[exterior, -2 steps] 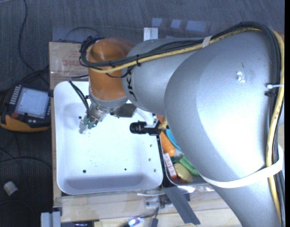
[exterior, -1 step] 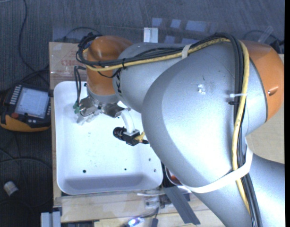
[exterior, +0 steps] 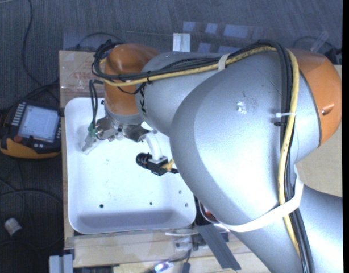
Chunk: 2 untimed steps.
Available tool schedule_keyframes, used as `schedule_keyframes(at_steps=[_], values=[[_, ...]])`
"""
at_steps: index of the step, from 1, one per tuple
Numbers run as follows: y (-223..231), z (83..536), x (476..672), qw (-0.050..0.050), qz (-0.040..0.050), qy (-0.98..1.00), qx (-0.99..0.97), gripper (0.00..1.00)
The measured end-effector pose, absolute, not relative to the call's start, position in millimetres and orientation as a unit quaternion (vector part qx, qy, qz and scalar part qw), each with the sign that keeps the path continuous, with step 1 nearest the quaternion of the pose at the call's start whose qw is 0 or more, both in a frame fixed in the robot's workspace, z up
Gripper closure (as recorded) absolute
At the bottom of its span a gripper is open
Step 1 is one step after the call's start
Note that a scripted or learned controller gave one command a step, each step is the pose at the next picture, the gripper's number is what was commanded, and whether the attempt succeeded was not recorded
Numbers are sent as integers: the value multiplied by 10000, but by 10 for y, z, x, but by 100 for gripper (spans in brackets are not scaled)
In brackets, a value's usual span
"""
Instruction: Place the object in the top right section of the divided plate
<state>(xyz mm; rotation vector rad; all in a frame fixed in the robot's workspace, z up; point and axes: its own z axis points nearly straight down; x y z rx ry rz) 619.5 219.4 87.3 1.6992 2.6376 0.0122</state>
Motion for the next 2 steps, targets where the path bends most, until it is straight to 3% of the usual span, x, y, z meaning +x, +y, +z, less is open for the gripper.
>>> schedule_keyframes(at_steps=[1,2], values=[[2040,880,6641,-137,-89,9287,3704,0],[2119,930,6648,-95,-13,9310,3649,100]])
